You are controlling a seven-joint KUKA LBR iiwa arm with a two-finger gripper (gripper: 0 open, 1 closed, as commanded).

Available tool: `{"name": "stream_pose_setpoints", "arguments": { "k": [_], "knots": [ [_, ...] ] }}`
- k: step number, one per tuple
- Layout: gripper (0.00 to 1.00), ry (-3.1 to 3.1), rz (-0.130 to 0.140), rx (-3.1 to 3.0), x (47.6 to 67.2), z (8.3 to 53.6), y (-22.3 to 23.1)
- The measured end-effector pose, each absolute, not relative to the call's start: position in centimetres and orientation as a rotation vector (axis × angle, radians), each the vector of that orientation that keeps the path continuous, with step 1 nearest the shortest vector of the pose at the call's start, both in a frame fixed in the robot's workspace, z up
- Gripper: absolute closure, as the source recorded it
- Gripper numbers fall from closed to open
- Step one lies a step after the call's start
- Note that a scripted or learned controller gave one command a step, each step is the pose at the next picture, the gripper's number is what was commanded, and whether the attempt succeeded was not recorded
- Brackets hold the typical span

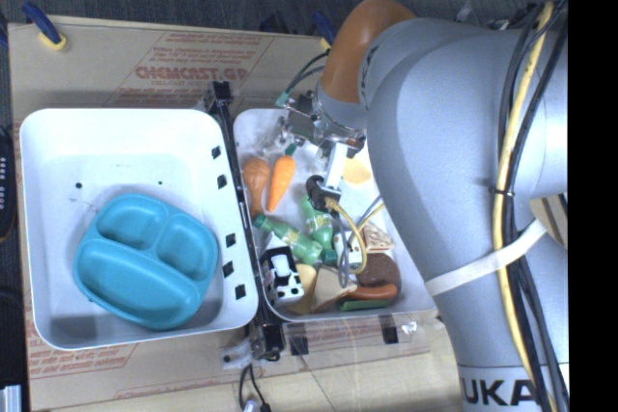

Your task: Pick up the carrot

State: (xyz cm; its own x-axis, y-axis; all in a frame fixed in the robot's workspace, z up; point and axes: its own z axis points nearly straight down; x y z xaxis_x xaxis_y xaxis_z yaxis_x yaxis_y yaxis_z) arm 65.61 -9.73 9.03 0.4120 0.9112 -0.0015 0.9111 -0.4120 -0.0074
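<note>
Grey arm [454,159] above right bin [410,304], claw [311,142] state unclear, beside carrot [280,181].

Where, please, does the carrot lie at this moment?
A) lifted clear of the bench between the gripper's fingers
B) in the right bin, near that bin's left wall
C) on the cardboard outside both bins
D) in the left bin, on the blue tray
B: the carrot lies in the right bin, close to its left wall, beside a paler orange piece, while the blue tray sits alone in the left bin.
</note>
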Motion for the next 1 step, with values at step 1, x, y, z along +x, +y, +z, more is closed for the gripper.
{"name": "stream_pose_setpoints", "arguments": {
  "k": [1],
  "knots": [
    [1.0, -1.712, 0.009, -2.624, 65.73, 10.26, -9.63]
  ]
}}
